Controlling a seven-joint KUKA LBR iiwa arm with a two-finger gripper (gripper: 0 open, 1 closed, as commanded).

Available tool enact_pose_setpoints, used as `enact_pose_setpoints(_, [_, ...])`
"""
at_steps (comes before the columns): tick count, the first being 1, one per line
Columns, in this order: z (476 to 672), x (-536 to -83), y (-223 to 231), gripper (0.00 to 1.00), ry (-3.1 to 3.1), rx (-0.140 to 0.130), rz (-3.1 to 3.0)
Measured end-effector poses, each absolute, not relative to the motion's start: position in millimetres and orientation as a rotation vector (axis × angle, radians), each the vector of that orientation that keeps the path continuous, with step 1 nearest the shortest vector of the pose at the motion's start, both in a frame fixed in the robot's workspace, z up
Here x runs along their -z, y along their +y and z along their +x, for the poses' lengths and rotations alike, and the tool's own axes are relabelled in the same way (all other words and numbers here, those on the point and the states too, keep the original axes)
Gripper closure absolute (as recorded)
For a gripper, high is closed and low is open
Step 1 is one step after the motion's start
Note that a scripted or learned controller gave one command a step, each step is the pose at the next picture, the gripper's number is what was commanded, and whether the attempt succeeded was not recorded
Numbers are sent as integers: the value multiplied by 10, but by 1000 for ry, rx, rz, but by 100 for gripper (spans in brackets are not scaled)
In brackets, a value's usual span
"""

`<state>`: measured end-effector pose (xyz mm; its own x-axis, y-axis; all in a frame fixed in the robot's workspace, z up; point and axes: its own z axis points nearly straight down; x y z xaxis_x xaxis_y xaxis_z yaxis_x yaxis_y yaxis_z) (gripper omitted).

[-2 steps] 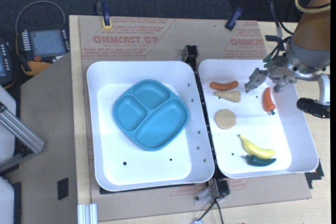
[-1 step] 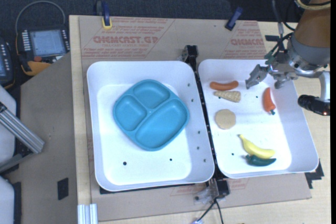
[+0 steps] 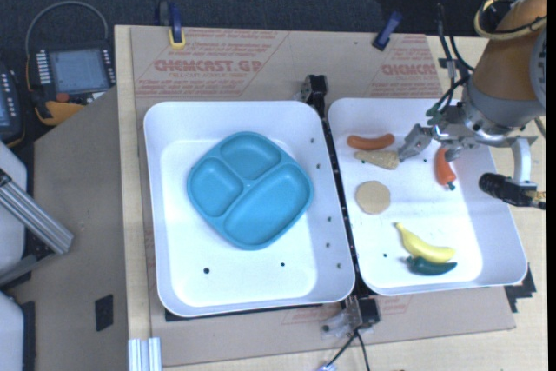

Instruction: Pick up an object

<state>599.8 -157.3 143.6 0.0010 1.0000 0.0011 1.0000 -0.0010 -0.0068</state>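
Gripper [image 3: 432, 141] over right bin [image 3: 495, 269], near far rim; fingers spread apart, nothing between them. Orange carrot-like piece [image 3: 445, 168] just right of fingertips. Glossy red sausage [image 3: 371, 141] and flat tan cracker [image 3: 377, 158] just left. Round beige cookie [image 3: 373, 197] nearer camera. Smooth curved yellow banana [image 3: 423, 245] and dark green piece [image 3: 432, 267] well apart, touching each other, near front rim. Matte blue divided plate [image 3: 250, 189] far left, in left bin [image 3: 174, 265].

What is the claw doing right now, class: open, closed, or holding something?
Claw: fingers spread open above the right bin, holding nothing; the orange carrot lies just beneath it.
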Motion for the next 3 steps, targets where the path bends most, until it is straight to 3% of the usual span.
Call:
enact_pose_setpoints(1, [5991,-923,-1568,0,-2219,-3,-2219])
enact_pose_setpoints(2, [6007,-1044,-1570,100,-2222,1,-2223])
enact_pose_setpoints(3, [5954,-1653,-1612,100,-2225,4,-2227])
